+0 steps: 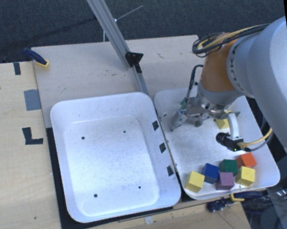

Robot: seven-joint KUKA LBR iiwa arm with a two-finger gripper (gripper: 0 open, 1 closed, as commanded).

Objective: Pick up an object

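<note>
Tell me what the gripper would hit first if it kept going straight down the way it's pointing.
Probably the bare floor of the right bin: the gripper hangs over open white bottom, apart from the cubes clustered at the near edge. Height is unclear.

Two bins sit side by side on the surface point(90, 71), their inner rims touching: the left bin point(64, 148) and the right bin point(190, 147). A cluster of blocks point(222, 173) lies in the near end of the right bin, pressed together against its front wall. One lone block point(222, 123) lies farther back in the same bin, toward its right side, well apart from the cluster. The arm point(252, 65) reaches in from the right over that bin's far half, with the gripper point(186, 117) just left of the lone block. A slanted pole point(114, 31) stands behind the bins, meeting the surface near where they join.
</note>
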